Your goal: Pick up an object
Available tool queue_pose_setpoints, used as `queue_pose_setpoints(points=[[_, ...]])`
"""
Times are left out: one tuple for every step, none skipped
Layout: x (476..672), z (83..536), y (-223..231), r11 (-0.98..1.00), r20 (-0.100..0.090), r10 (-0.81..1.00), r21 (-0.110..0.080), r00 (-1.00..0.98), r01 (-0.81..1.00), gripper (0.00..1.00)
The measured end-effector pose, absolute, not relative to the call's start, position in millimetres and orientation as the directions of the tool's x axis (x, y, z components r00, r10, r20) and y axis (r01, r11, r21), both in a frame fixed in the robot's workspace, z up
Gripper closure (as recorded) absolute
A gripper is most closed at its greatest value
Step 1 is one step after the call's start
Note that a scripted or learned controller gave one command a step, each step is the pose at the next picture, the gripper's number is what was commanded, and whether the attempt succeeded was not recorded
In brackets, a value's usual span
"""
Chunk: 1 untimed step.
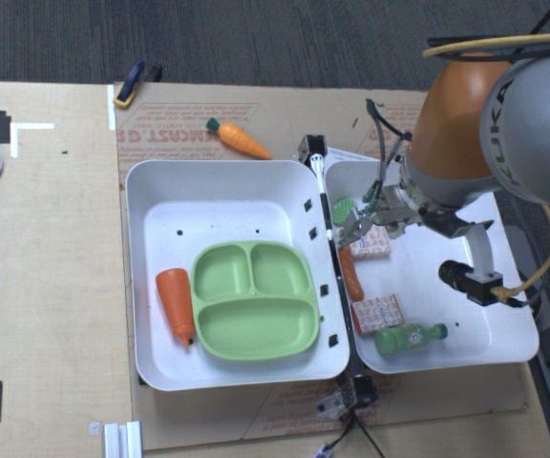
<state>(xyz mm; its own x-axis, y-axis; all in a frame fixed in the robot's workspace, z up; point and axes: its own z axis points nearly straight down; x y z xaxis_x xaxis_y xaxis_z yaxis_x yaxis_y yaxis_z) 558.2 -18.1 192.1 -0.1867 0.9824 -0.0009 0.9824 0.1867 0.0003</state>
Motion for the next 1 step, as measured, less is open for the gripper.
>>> queue_pose_setpoints(points=[[558.2, 192.1, -18.1, 0.187, -0.001, 0.982, 0.0, -0.187, 0.982, 0.0]])
